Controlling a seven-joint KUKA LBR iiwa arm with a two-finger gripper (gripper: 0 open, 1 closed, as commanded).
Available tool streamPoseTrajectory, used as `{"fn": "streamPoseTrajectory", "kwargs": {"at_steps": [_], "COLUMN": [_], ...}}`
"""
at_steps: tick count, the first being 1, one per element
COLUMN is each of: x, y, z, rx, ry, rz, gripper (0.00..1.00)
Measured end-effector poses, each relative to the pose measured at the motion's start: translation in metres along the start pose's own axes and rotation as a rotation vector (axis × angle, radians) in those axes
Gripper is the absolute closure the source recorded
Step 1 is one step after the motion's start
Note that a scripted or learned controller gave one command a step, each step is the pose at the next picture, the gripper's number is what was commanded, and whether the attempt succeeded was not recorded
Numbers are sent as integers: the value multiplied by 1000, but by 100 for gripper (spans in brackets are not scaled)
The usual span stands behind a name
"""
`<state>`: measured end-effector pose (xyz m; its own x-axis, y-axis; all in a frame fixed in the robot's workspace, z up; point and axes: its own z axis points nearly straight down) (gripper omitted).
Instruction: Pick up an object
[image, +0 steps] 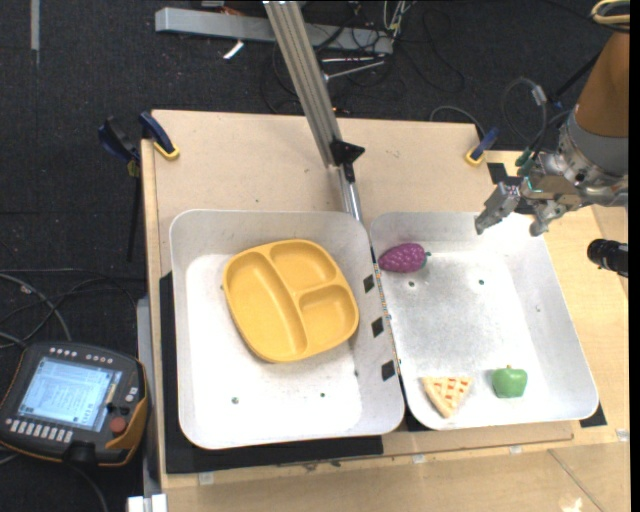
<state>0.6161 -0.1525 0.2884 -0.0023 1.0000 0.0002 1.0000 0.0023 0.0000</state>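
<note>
Right, the pincer (512, 214) hangs over the far edge of the right bin (560, 300), its two fingers (490, 216) spread apart with nothing between them. No grasp made, so the pick is all ahead.

Candidates: the purple grapes (402, 258) lie nearest, to the pincer's left and a little toward the camera, close to the seam between the bins. Well below the pincer, at the near end of that same bin, the green pepper (510, 381) sits just beside a pizza slice (446, 393), the two close but apart. Far off to the pincer's left, in the other bin (200, 300), rests the yellow plate (291, 298), flat and broad, and by my reckoning an awkward thing for two fingers.

So nothing is done yet: the arm needs to choose a target, come over it, drop, close and lift. The grapes look the shortest trip from where the pincer hangs.
</note>
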Motion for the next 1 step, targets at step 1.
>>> {"fn": "streamPoseTrajectory", "kwargs": {"at_steps": [1], "x": [0], "y": [0], "z": [0], "rx": [0], "ry": [0], "rz": [0], "gripper": [0]}}
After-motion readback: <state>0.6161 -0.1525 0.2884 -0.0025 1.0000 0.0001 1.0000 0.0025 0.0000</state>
